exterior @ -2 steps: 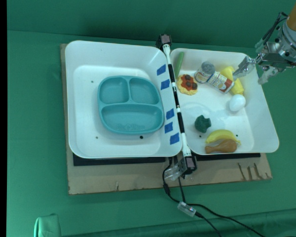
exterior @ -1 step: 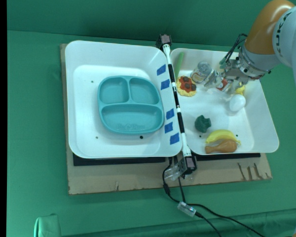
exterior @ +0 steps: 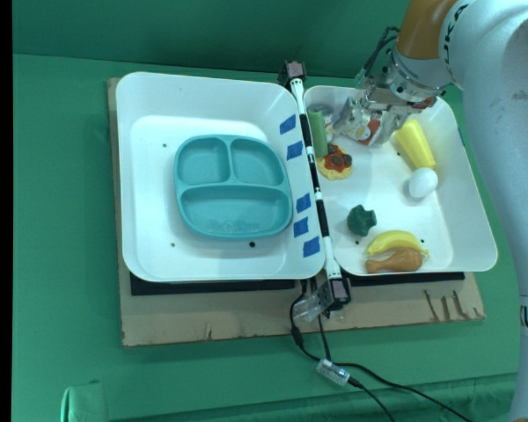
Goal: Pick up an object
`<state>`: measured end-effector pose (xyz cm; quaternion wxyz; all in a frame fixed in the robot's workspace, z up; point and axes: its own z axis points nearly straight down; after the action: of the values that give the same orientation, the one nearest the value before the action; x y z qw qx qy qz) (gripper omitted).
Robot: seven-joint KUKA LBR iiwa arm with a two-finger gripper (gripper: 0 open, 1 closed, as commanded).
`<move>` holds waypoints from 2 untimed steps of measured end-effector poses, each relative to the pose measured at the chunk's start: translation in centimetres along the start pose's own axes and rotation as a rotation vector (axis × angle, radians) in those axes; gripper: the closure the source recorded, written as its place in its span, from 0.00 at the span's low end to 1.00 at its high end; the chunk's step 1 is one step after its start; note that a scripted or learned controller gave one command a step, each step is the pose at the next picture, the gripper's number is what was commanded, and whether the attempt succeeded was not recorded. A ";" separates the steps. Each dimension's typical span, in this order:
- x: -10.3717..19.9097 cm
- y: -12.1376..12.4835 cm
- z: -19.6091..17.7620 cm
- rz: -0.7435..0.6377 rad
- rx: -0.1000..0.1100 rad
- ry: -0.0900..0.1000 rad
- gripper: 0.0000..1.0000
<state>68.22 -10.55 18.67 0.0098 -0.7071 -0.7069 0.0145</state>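
My gripper (exterior: 367, 123) is low over the back left part of the right bin (exterior: 475, 236). It looks open, its two pale fingers (exterior: 348, 117) spread to either side of a small red and white object (exterior: 366, 131) that seems to rest on the bin floor. Just left of it a green cucumber (exterior: 318, 134) stands by the divider, with a pizza slice (exterior: 336, 162) in front. A yellow corn piece (exterior: 414, 142) lies right of the gripper and a white egg (exterior: 422, 183) below that.
The front of the right bin holds a dark green broccoli (exterior: 362, 220), a banana (exterior: 396, 240) and a brown drumstick (exterior: 392, 261). In the left bin (exterior: 150, 104) lies a teal divided plate (exterior: 233, 185). A taped divider rail (exterior: 312, 183) separates the bins.
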 end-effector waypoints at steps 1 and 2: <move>0.1 0.9 0.0 0.000 0.028 -0.004 0.00; -0.1 0.9 0.0 -0.002 0.028 0.001 0.00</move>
<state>69.15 -10.64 18.64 0.0199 -0.7062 -0.7073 0.0240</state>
